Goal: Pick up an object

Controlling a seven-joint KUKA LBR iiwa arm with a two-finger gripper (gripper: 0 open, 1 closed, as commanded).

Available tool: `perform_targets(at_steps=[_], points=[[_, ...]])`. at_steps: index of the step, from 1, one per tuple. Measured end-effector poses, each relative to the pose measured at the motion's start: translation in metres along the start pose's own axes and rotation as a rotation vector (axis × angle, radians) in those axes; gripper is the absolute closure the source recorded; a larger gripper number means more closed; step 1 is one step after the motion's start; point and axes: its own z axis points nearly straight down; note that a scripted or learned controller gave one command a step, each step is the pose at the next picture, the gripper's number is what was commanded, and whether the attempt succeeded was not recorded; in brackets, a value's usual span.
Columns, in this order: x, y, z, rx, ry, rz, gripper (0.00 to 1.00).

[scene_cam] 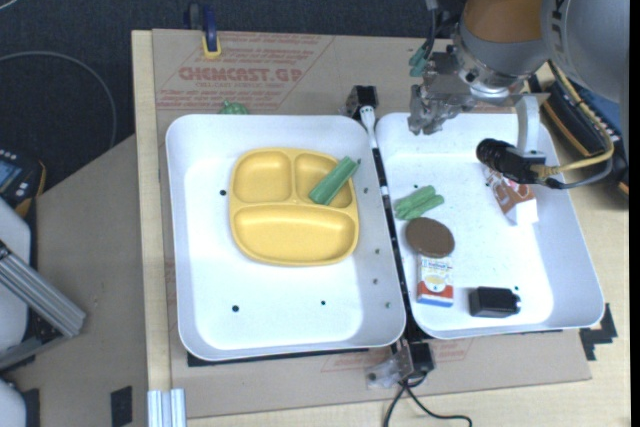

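I can't tell my gripper's (432, 118) state; hovering over the right bin's (560, 300) far rim, it risks clipping it.

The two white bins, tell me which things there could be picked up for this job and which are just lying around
Could be picked:
green piece on the yellow divided plate
green piece, brown disc, small carton, black block, brown wrapper
gripper over the right bin

Lying about:
cardboard sheet
blue clamp
left bin
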Motion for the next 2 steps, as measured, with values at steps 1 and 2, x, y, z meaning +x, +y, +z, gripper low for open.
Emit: perform_targets(at_steps=[1,2], points=[[0.07,-0.008,0.065,0.009,0.004,-0.005,1.0],[0.098,-0.086,-0.002,0.004,0.005,-0.004,1.0]])
